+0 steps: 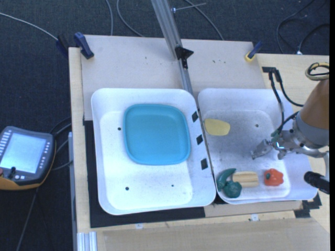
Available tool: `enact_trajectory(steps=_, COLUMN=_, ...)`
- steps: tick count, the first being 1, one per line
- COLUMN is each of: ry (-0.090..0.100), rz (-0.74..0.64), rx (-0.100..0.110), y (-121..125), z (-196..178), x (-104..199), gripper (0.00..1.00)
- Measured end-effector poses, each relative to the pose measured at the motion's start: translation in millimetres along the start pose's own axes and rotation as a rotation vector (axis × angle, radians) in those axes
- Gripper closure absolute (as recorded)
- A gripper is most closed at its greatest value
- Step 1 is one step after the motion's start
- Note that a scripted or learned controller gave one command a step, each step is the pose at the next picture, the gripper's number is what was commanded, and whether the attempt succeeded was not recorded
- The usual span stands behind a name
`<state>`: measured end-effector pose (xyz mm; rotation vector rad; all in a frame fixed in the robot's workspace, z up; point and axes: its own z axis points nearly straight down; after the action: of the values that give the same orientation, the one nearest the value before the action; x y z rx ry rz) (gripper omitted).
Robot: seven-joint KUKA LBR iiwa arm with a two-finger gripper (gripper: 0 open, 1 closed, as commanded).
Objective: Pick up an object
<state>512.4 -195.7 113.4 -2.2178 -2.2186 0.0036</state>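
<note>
The right bin [246,101] holds a flat yellow piece [216,127] near its left wall. Along its front edge lie a green vegetable-shaped toy [229,183], a tan block [246,179] and a red pepper-like toy [272,177]. My gripper [266,148] hangs over the right half of this bin, above and a little behind the red toy and to the right of the yellow piece. I see nothing held in it. The arm's grey wrist and orange band come in from the right edge.
The left bin [107,140] carries a square blue plate [157,134]. A metal pole [168,25] slants from the top down to the gap between the bins. Blue and yellow clamps sit at the board's back corners. A teach pendant [23,156] lies off the bench at left.
</note>
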Motion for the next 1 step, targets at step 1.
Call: enact_trajectory(steps=1, ry=-0.001, rz=0.0, rx=-0.003, y=-0.2, z=18.7, x=0.3, gripper=0.0)
